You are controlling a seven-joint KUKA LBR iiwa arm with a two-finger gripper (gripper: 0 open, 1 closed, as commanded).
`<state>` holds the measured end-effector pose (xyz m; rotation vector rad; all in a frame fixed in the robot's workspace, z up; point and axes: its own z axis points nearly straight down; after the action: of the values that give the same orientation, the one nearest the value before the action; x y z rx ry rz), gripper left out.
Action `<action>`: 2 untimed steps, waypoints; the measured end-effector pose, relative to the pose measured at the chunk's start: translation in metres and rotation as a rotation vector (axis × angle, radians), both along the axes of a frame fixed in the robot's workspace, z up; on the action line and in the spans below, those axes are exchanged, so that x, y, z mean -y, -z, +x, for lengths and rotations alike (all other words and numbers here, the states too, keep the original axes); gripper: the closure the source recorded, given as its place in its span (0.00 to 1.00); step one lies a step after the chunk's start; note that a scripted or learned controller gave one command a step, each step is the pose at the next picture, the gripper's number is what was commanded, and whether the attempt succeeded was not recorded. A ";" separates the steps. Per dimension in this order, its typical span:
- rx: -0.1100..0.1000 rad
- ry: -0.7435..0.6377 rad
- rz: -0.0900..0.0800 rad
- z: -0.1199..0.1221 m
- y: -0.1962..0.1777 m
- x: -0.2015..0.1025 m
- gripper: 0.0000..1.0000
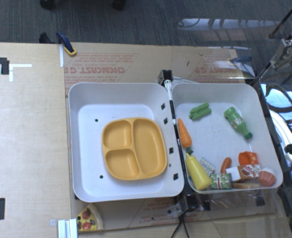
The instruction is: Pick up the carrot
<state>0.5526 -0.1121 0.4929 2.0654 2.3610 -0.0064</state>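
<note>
Carrot (184, 134) lies in right bin (257, 103), hard against its left wall, just above yellow bottle (197, 172). Prob. light, stiff, smooth plastic; grab mid-body across width. Pincer state: can't tell.

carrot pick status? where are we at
Done: nothing yet. The carrot lies in the right bin, along its left wall, just above the yellow bottle. In hand: nothing visible at the carrot. Left: the full job, meaning reach in, close on the carrot and lift it. The yellow divided plate sits in the left bin.
</note>
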 end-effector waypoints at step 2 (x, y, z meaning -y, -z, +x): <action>-0.001 -0.004 -0.003 0.002 -0.008 -0.001 1.00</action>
<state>0.5545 -0.1116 0.5008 2.0599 2.3646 -0.0113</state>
